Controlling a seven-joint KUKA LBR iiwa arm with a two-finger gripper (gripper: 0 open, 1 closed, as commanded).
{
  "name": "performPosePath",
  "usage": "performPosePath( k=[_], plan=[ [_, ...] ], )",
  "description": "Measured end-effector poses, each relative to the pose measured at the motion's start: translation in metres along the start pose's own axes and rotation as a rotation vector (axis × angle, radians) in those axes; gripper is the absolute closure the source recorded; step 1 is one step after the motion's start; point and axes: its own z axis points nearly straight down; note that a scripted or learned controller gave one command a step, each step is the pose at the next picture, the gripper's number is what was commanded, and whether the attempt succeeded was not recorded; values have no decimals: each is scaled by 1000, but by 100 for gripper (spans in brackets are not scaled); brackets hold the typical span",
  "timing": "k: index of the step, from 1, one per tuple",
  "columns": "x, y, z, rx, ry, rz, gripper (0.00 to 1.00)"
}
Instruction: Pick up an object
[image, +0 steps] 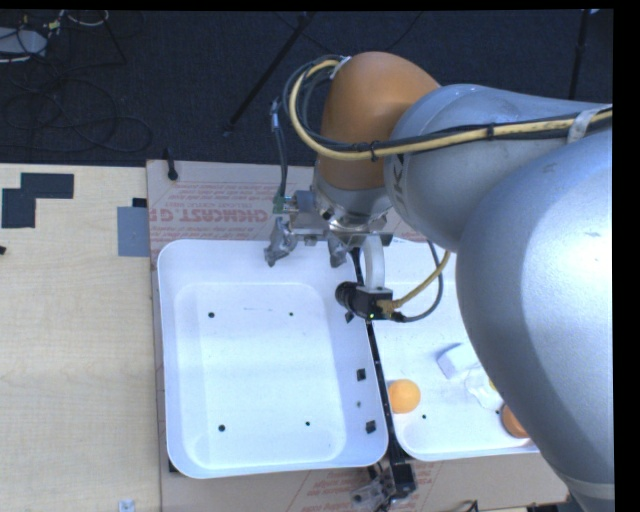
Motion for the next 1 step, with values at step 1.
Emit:
performPosePath(
  k=[1],
  plan=[
    [1, -1, -3, 10, -1, -4, 100]
  ],
)
